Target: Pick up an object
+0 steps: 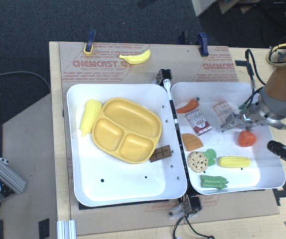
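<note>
Right now the gripper (234, 119) hovers with fingers spread and empty, just above the tomato (246, 139) in the right bin (272, 180).

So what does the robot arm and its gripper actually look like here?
The arm shows a broad orange band with a grey ring beneath it. Black cables loop beside it. The gripper is grey metal, with thin fingers.

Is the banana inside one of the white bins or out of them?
Out. The banana lies on the brown board above the left bin, past its top rim, touching neither bin.
</note>
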